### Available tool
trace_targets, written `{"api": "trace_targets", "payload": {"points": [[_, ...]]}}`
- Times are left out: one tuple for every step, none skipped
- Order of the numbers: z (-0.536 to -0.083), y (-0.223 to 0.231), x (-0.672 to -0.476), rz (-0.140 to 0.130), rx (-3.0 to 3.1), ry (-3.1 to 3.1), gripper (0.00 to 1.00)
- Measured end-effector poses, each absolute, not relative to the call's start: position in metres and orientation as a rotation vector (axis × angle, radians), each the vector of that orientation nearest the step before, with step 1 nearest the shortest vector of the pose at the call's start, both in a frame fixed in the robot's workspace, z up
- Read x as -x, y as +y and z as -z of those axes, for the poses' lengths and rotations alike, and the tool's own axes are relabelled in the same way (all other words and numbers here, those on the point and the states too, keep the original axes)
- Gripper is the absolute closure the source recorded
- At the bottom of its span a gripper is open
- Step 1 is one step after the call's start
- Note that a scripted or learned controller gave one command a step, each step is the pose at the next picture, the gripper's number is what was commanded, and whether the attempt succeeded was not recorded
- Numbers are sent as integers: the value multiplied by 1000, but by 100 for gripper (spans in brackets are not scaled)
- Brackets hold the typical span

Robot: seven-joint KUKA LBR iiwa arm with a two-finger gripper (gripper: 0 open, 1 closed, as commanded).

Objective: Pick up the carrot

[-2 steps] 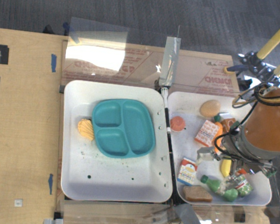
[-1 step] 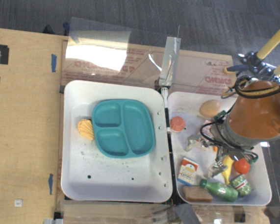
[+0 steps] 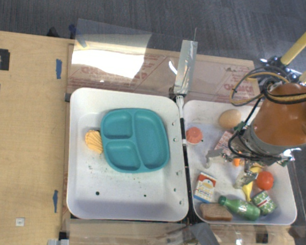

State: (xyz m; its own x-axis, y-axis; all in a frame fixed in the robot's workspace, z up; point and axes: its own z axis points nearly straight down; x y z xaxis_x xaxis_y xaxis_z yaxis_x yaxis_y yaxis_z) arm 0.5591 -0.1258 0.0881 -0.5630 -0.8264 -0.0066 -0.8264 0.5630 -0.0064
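The carrot [image 3: 237, 161] shows as a small orange piece in the right bin [image 3: 289, 213], just under the arm's wrist. My gripper [image 3: 227, 167] hangs low over the middle of that bin. One grey finger [image 3: 212, 154] points left and the other finger [image 3: 243, 179] points down toward the front, so they stand spread apart. The carrot lies in the gap between them, nearer the wrist, and neither finger visibly presses on it. The orange band and cables of the arm hide the bin's back right part.
Around the gripper lie a tan egg-like thing [image 3: 230, 119], an orange-red round piece [image 3: 194, 135], a red tomato [image 3: 265, 180], a yellow piece [image 3: 249, 189], a green bottle [image 3: 240, 207] and a small carton [image 3: 206, 187]. The left bin [image 3: 76, 192] holds a teal divided plate [image 3: 135, 140] and a yellow shell-shaped item [image 3: 93, 140].
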Motion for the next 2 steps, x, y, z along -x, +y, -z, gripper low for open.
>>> {"api": "trace_targets", "payload": {"points": [[-101, -126, -562, 14, 1456, 2765, 100], [-254, -86, -517, 15, 1265, 2857, 100]]}}
